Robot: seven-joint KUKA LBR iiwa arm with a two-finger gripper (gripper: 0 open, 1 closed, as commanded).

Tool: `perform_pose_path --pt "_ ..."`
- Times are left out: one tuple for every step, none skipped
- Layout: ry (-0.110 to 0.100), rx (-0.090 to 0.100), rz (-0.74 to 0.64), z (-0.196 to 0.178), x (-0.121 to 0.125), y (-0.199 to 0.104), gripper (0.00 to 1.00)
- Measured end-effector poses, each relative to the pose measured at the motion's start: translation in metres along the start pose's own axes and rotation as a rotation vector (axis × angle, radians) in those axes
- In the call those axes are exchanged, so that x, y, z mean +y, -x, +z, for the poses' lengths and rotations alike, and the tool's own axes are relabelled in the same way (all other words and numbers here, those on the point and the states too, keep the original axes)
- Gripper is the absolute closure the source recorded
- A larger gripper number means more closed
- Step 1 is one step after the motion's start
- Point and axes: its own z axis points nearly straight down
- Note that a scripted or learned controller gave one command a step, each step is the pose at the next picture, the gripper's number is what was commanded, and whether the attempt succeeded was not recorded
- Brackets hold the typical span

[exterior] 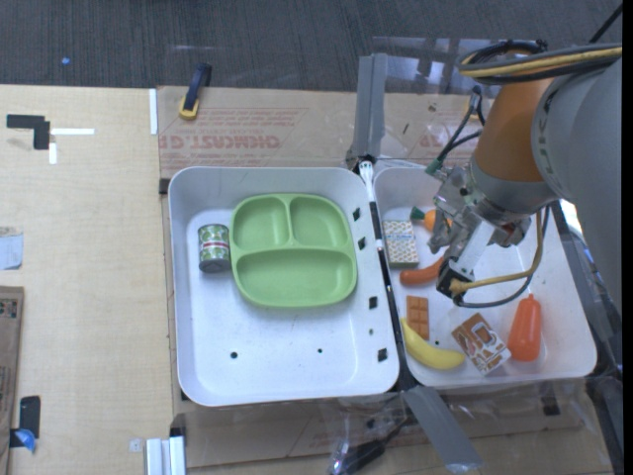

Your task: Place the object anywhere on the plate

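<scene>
From the overhead camera I saw the green plate (294, 275), divided into three compartments, lying in the left bin (277, 356) toward its far side with nothing on it. A small can (213, 247) stood just beside the plate's left edge, on the bin floor.

The arm (554, 127) reached in from the right and hung over the right bin (571, 283), with the claw (447, 237) pointing down over the bin's left half. I could not tell whether the claw was spread or pressed together, and I saw nothing held in it.

The loose things all lay in the right bin. A patterned block (400, 242) sat against the left wall, and an orange carrot-like piece (423, 273) lay near the claw. Toward the front, a small waffle piece (417, 315) was just above a banana (430, 349). To their right were a brown packet (479, 342) and an orange bottle (525, 328). None of them touched the plate.
</scene>
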Motion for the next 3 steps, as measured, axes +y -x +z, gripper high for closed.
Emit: perform_pose_path --pt "0.001 0.0 -0.115 -0.022 -0.022 -0.055 1.0" --pt "0.001 0.0 0.018 -0.057 -0.029 -0.025 1.0" --pt "-0.001 -0.001 0.014 -0.035 -0.05 -0.012 1.0"
